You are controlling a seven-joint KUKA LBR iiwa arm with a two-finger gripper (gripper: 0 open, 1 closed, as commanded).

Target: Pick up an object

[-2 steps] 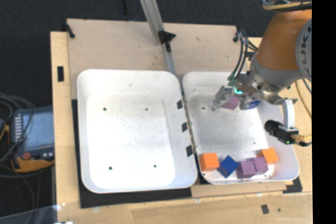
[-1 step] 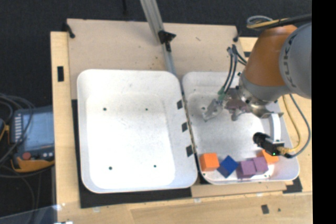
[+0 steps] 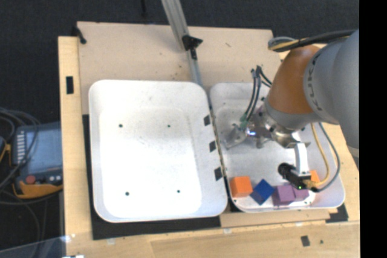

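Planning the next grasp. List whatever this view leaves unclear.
Right bin: the arm covers much of its floor, camera view.
Purple block: partly hidden under the arm.
Gripper: blurred against the bin, state unreadable.

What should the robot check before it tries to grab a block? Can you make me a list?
1. Blocks to grab in the right bin: ok. An orange block, a blue block and a purple block lie along its near wall.
2. End effector over that bin: ok.
3. End effector lined up above a block: not ok. It sits over bare bin floor, farther back than the blocks.
4. Room around each block: cannot tell. The three lie crowded in a row, and any gaps between them are too small to judge.
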